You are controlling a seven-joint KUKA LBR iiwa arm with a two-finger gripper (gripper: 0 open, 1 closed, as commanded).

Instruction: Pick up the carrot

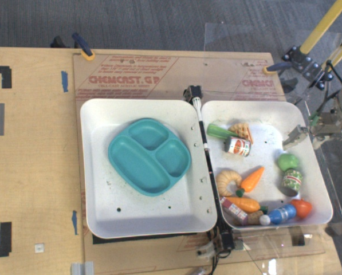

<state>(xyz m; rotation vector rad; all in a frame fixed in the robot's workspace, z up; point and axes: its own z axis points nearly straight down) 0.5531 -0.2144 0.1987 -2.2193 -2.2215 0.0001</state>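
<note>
The carrot lay near the middle of the right bin, tilted with its broad end toward 2 o'clock and its tip toward 8 o'clock. At its 9 o'clock, just beside it, sat a tan croissant-shaped toy. At its 6 o'clock lay a second orange carrot-like piece, stretched along the bin's near side among a blue bottle and a red-orange round toy. At the carrot's 3 o'clock were a green round piece and a small can with a green label. At its 11 o'clock lay a red-labelled can, with a green bottle beyond it.

The pincer hung at the right bin's 2 o'clock edge, well apart from the carrot; whether it was released or clenched could not be told. The left bin on the surface held a teal divided plate.
</note>
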